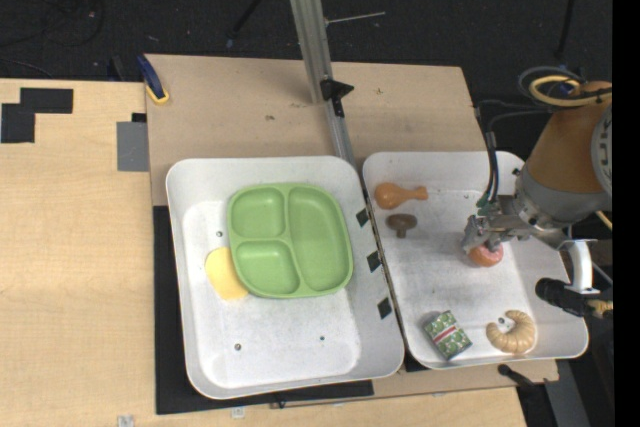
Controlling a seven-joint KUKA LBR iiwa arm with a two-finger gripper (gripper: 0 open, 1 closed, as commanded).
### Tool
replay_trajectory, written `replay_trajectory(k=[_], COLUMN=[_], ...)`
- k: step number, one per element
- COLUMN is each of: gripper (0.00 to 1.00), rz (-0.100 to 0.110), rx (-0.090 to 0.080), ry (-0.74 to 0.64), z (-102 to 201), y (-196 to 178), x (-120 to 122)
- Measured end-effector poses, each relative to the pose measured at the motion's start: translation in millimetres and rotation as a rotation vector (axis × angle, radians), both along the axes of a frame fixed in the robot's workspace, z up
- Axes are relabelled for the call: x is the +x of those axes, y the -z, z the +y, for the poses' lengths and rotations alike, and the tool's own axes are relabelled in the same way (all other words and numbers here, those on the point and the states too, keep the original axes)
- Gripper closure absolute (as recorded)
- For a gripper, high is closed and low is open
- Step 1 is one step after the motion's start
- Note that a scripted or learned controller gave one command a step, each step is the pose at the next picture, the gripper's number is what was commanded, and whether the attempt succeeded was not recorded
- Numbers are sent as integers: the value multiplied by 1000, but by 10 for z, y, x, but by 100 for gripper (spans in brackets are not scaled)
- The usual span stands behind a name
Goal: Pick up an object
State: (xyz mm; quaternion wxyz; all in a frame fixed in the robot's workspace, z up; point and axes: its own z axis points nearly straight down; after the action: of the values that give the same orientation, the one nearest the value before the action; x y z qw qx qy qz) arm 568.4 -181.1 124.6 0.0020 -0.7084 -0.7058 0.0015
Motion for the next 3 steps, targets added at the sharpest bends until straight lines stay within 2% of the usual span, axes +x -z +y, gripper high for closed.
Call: replay_trajectory(k=[1, 3], gripper=[100, 100], rz=[-8, -7], rx=[-2, -2], ry=[2, -5], z=[-57, -160], y=[-621, -1619], x=[-22, -57])
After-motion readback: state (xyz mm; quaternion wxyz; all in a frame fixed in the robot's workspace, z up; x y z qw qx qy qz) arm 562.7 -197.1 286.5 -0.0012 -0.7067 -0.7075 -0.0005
